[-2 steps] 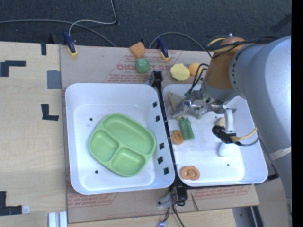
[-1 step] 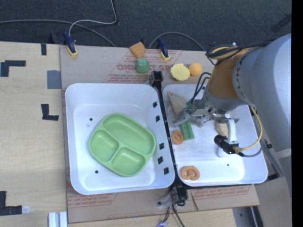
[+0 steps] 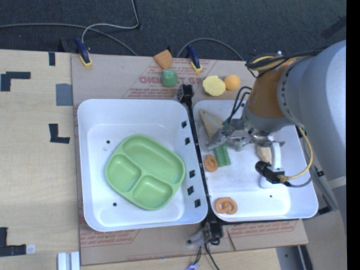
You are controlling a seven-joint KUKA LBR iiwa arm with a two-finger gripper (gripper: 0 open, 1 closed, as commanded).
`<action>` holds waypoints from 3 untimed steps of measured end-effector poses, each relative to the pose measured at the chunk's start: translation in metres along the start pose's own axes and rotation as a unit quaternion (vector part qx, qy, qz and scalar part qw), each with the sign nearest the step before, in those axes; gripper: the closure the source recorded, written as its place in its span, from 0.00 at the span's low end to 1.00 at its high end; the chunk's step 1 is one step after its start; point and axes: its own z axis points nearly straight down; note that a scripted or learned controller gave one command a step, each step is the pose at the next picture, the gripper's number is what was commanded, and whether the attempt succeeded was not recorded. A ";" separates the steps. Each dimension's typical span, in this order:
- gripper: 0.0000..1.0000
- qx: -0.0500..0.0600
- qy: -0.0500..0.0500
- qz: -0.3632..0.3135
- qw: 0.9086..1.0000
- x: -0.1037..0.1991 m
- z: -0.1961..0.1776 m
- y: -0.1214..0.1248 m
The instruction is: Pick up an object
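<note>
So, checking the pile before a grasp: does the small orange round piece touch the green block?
Touching: the camera view shows the orange round piece pressed against the green block, no gap.

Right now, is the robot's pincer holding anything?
Pincer: low in the right white bin, just above the green block; whether it grips anything cannot be told.

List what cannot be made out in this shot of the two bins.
- Pincer: in the camera view, blur and the arm's wrist above it hide how its fingers stand.
- Green block: its top end lies under the pincer, so contact cannot be judged.
- Tan piece in the right bin: mostly covered by the wrist; its kind is unclear.
- Cone-shaped piece: its right side is hidden by the pincer.
</note>
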 end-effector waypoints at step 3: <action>0.00 0.001 -0.001 0.001 1.000 0.003 0.000 0.015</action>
